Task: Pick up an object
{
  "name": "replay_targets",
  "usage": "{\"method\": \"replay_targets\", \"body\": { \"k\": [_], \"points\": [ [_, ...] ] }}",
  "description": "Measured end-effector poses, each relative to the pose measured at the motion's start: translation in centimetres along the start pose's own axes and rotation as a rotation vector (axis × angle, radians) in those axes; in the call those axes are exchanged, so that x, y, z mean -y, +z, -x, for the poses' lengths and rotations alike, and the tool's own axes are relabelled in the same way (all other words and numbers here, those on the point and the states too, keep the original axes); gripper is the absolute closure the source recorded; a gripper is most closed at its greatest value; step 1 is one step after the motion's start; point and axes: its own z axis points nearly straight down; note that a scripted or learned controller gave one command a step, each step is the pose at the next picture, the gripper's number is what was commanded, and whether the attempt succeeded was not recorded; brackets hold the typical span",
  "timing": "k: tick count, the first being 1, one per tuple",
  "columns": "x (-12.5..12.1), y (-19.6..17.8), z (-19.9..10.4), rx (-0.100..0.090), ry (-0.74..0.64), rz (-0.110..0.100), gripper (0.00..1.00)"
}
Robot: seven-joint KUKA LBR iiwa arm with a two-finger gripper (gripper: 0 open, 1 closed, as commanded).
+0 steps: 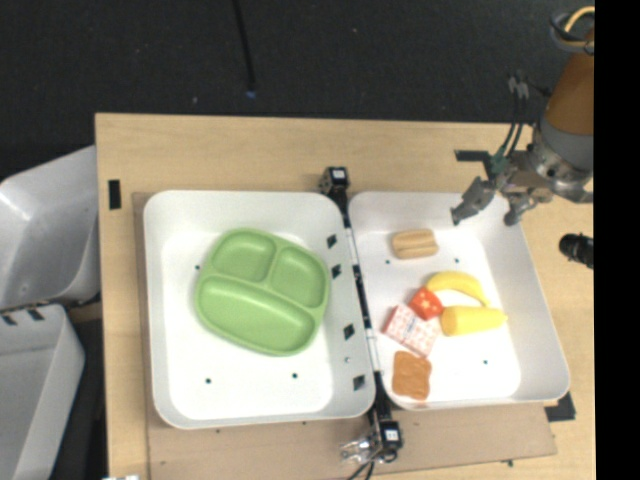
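Note:
The right bin (520,298) holds several toy foods: a tan bread roll (413,243), a yellow banana (455,285), a red tomato-like piece (427,304), a yellow-orange corn-like piece (472,320), a pink-and-white checked packet (411,329) and a brown toast piece (411,375). My gripper (491,205) hovers over the bin's far right corner, up and to the right of the bread roll. Its two fingers are spread apart with nothing between them.
The left bin (170,368) holds a green divided plate (263,290). A row of black clips runs along the divider (352,298) between the bins. Wooden bench surface borders both bins; a white object (40,238) sits off the bench at left.

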Motion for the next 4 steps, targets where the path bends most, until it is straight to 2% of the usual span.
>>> {"method": "replay_targets", "body": {
  "k": [1,3,4],
  "points": [
    [-0.2,-0.8,0.0,0.002,-0.003,0.013,0.00],
    [1.5,9.6,1.2,0.003,-0.001,0.008,0.00],
    [1.4,14.7,1.4,0.004,0.001,0.010,0.00]
  ]
}}
